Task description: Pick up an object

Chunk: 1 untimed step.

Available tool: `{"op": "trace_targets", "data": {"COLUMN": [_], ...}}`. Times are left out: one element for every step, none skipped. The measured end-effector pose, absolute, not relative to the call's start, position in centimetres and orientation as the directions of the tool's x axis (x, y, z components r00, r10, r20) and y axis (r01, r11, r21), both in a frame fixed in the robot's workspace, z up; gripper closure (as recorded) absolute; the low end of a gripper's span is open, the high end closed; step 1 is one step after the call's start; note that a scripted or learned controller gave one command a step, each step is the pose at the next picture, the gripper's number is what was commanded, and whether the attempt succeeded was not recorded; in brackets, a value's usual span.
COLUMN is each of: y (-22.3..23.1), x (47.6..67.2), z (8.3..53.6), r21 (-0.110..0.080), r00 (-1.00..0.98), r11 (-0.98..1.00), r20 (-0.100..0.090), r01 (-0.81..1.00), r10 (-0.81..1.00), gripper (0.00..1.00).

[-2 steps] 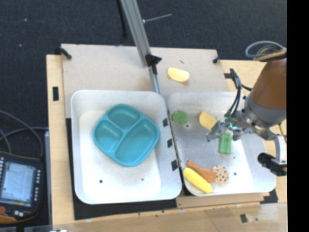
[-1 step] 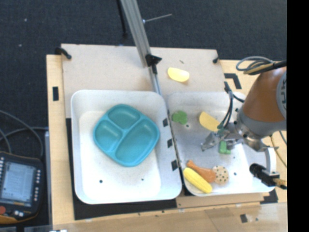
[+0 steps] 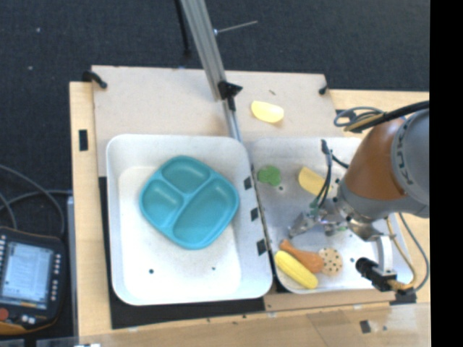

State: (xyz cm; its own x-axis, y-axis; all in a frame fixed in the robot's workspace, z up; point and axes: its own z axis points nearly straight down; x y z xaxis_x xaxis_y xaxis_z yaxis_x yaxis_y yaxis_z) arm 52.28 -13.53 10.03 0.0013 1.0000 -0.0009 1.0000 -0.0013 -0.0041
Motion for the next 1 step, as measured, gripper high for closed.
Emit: {"op": "trace_targets", "data": {"y": [-13.51], "x": [52.33], "z": [10.07], "r21": [0.0], "r00": [0.001], "r11": [-0.001], "r20": [0.002], "r01": [1.0], "r10": [1.0], "gripper": [0.0]}}
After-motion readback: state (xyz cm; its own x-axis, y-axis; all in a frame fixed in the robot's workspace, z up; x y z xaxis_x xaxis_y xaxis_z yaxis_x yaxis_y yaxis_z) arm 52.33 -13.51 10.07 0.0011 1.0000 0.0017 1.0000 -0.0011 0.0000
